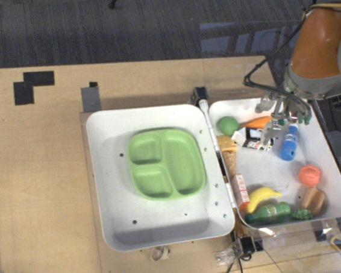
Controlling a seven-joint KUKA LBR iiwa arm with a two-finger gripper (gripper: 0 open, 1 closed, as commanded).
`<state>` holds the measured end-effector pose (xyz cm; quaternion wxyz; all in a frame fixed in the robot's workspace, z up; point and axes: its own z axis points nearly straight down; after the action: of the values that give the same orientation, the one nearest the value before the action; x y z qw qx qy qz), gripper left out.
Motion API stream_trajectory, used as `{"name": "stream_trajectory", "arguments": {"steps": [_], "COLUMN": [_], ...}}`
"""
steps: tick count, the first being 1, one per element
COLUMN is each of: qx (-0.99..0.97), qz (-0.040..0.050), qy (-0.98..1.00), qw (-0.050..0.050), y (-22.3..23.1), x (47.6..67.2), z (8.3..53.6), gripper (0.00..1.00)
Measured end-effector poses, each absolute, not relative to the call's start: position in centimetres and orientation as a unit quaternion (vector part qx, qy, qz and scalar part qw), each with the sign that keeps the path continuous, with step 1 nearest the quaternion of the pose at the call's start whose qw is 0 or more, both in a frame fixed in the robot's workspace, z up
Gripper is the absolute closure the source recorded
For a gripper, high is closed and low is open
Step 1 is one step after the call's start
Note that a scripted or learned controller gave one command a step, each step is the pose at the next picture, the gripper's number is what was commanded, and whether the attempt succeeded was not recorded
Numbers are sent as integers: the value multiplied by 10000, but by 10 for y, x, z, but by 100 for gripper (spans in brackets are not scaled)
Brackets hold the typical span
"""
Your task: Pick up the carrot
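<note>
Lighting's pretty even and soft from overhead, bench [43, 194] is well lit while the floor at the far side goes dim and grainy. The white bins [162, 230] run a bit washed out, with gentle shadows along their inner walls. Overall it's low-res and slightly soft, small stuff in the right bin looks mushy.

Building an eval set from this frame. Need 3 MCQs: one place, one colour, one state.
1. Where is the carrot?
A. right bin
B. left bin
C. on the bench

2. What colour is the divided tray?
A. blue
B. green
C. red

3. How does the blue bottle rest?
A. lying in the right bin
B. standing on the tray
C. hanging from the arm

Answers: 1 A, it lies at the right bin's upper end beside the gripper; 2 B, it is light green in the left bin; 3 A, it lies on the bin floor.
</note>
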<state>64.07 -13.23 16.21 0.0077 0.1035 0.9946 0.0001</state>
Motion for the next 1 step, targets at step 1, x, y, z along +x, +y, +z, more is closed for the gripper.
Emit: {"name": "stream_trajectory", "arguments": {"steps": [1], "qx": [1984], "qz": [-3], "qy": [9801], "qw": [-31], "y": [-129], "x": [662], "z": [93], "gripper": [0]}}
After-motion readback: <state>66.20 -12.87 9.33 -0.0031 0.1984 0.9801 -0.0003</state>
